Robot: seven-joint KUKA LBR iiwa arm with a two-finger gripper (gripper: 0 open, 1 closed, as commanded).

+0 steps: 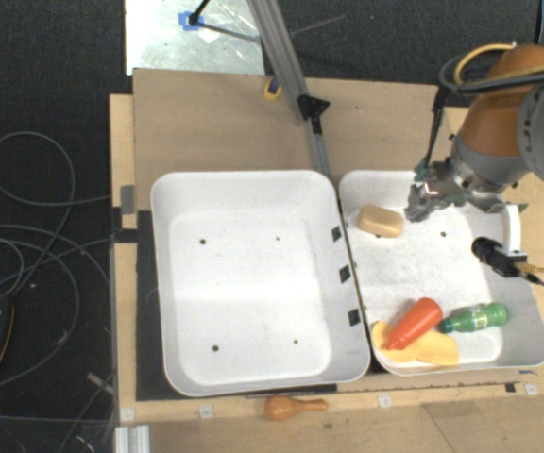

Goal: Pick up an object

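In the right bin [522,347] a tan soap-like block [382,221] lies near the back left corner. An orange carrot-shaped object [415,322] rests across a yellow object [434,350] at the front, with a green bottle [475,318] just to its right. My gripper [420,199] hangs over the back of the right bin, just right of the tan block and slightly above it. Nothing shows between its fingers.
The left bin [173,196] stands beside the right one. A small orange-brown object [294,406] lies on the bench in front of the bins. A grey pole [281,50] slants down to the bins' back edge. Cables lie on the floor at left.
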